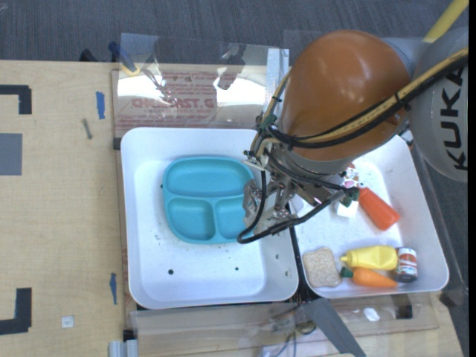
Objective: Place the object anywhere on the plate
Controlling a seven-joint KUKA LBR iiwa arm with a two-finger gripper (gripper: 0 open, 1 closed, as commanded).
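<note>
A blue divided plate [202, 199] lies in the left white bin [143, 229], toward its upper right. My gripper [263, 204] hangs at the plate's right edge, over the wall between the two bins. The orange wrist band and tangled cables above hide most of it. No object can be made out in the gripper. The loose items lie in the right bin [430, 222]: an orange bottle [378, 209], a small white piece [346, 207], a yellow toy [370, 258], a carrot [372, 278], a slice of bread [321, 267] and a small jar [406, 264].
The arm's bulk covers the upper left of the right bin. A clear plastic sheet over a printed card [186, 99] lies behind the left bin. The wooden bench top [52, 222] stretches to the left. Small dark specks dot the left bin's floor.
</note>
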